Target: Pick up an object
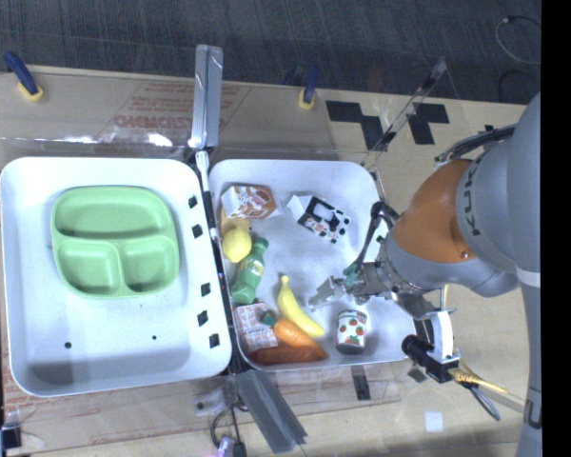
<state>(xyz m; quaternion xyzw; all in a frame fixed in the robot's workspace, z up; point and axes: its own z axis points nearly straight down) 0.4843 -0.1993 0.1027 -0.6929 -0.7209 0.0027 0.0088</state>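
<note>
The right bin (357, 177) holds several small items. My gripper (341, 291) hovers low over its front right part, open, with bare bin floor between the fingers. A yellow banana (298, 309) lies just left of it. A small printed can (352, 331) stands just in front of it. Farther back lies a black-and-white carton (322, 219). Along the bin's left wall sit a snack packet (248, 201), a lemon (236, 245), a green bottle (250, 272), a red packet (254, 325) and a carrot (295, 334).
The left bin (38, 350) holds a green divided plate (117, 239). The arm's orange band (438, 222) and grey body hang over the right bin's right rim. Blue clamps (23, 76) hold the bench's back edge.
</note>
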